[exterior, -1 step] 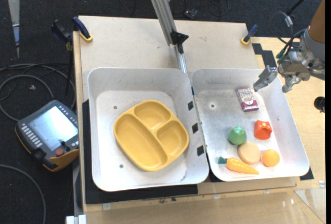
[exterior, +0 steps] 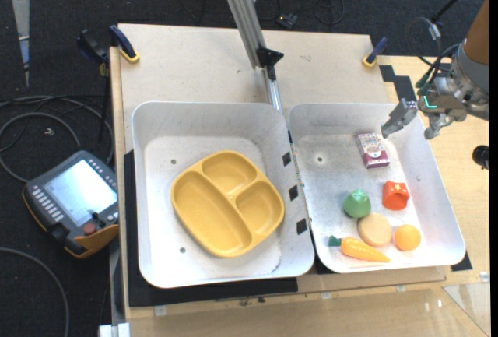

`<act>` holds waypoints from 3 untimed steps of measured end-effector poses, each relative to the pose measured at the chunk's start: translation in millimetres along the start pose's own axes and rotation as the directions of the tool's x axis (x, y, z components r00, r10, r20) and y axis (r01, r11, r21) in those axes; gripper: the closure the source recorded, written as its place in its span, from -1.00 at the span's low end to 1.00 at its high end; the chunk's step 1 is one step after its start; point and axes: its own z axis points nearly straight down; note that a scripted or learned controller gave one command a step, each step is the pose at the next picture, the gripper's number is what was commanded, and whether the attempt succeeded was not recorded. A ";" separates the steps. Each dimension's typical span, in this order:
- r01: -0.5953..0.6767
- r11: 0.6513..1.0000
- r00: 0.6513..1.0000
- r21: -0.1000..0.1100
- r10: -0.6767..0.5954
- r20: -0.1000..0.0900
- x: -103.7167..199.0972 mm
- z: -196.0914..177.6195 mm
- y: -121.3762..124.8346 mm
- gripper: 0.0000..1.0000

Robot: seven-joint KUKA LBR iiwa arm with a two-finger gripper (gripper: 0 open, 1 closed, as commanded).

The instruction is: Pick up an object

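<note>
Hovering: gripper (exterior: 415,122) over right bin's (exterior: 436,172) far-right rim | fingers spread, nothing between | purple box (exterior: 373,149) just left | yellow tray (exterior: 227,203) in left bin (exterior: 148,172)

Single fixed camera mounted above worktop (exterior: 233,63), tilted downward at slant. Both white bins (exterior: 148,172) framed whole from moderate distance. Floor and cables seen beyond far edge. Arm (exterior: 475,63) seen entering from right.
</note>
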 end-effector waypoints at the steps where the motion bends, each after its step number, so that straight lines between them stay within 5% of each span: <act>1: -0.004 1.000 1.000 0.005 0.004 -0.001 -5.7 51.8 -2.3 -1.00; 3: -0.005 1.000 1.000 0.006 0.005 -0.001 -3.6 167.1 -6.6 -1.00</act>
